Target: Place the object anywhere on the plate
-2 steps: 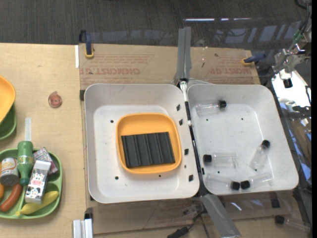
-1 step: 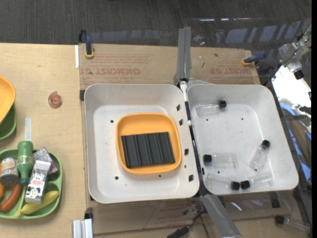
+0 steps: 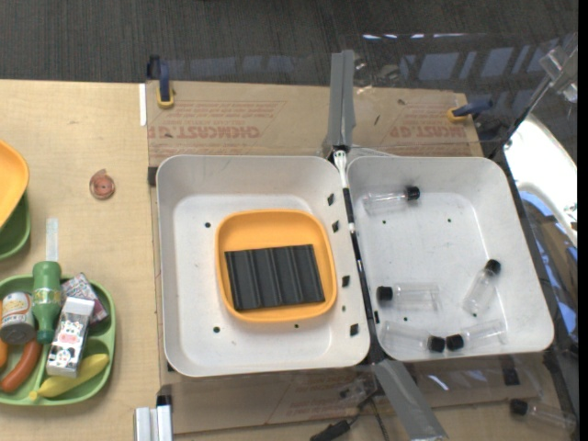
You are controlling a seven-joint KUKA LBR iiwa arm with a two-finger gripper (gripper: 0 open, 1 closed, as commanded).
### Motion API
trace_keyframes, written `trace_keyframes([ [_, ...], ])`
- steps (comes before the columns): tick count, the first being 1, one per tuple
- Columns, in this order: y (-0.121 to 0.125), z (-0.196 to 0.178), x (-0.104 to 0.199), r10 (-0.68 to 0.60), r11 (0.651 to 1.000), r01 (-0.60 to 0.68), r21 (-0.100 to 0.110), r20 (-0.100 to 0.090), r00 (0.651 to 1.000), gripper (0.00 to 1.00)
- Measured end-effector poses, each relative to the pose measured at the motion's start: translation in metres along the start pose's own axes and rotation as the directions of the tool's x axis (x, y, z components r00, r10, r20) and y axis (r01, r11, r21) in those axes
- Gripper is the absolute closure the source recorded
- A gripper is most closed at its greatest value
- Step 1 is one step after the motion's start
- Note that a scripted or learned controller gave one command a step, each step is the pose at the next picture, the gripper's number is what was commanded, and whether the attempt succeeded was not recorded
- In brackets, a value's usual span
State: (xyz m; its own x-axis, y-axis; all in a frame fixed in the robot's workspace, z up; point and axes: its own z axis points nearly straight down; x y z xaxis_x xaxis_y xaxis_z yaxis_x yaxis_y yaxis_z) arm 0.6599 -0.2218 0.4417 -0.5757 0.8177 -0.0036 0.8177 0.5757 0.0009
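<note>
An orange plate [image 3: 276, 225] with rounded corners lies in the middle of the left white bin [image 3: 188, 274]. A black ribbed rectangular object [image 3: 275, 277] rests flat on the plate and covers most of its floor. The right white bin [image 3: 432, 237] holds several clear vials with black caps: one near the back [image 3: 395, 197], one by the right wall [image 3: 480, 286], one towards the left [image 3: 409, 294], and a pair at the front [image 3: 450, 341].
On the wooden table to the left stand a green tray of toy food [image 3: 55, 352], an orange dish [image 3: 9, 186] and a small pink disc [image 3: 102, 186]. A metal post [image 3: 342, 99] rises behind the seam between the bins. Cardboard lies under both bins.
</note>
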Motion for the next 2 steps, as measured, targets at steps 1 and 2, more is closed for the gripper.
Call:
trace_keyframes([
  [1, 0.0, 0.0, 0.0, -0.001, 1.0, 0.001, 0.0, 0.0, 1.0, 0.0],
  [2, -0.045, 0.0, 0.031, -0.15, 0.989, 0.15, 0.0, -0.002, 0.989, 0.0],
])
